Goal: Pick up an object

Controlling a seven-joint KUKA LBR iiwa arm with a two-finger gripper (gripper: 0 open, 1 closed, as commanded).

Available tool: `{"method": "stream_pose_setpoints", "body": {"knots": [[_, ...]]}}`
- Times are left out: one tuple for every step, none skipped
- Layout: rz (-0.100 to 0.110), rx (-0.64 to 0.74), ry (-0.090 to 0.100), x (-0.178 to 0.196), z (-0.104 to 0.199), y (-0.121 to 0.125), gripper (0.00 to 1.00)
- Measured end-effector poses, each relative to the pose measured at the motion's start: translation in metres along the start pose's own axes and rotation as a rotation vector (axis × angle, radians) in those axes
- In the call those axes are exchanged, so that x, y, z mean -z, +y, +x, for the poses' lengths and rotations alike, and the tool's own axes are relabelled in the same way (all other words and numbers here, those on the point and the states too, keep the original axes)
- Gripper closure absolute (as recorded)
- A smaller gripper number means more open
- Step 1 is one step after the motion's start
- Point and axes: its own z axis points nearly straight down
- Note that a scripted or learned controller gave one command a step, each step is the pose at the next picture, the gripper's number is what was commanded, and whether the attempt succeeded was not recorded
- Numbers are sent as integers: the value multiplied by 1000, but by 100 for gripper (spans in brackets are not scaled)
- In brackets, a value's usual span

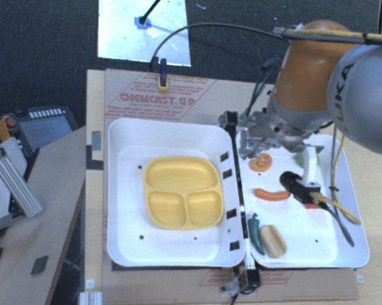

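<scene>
overhead, gripper (pixel 249 147) low beside orange slice (pixel 262 162) in right bin (pixel 358 241)

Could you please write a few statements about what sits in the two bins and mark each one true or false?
1. The yellow divided tray lies in the left bin. True.
2. The orange sausage lies in the left bin. False: it lies in the right bin, between the orange slice and the bread roll.
3. The bread roll sits near the right bin's front edge, beside a green pepper. True.
4. The gripper is over the yellow tray. False: it is at the right bin's rear left corner, close to the orange slice.
5. The yellow tray holds food. False: its compartments look bare.
</scene>
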Motion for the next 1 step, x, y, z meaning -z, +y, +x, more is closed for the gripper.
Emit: {"method": "stream_pose_setpoints", "body": {"knots": [[0, 0, 0, -2, 43, -20, 100]]}}
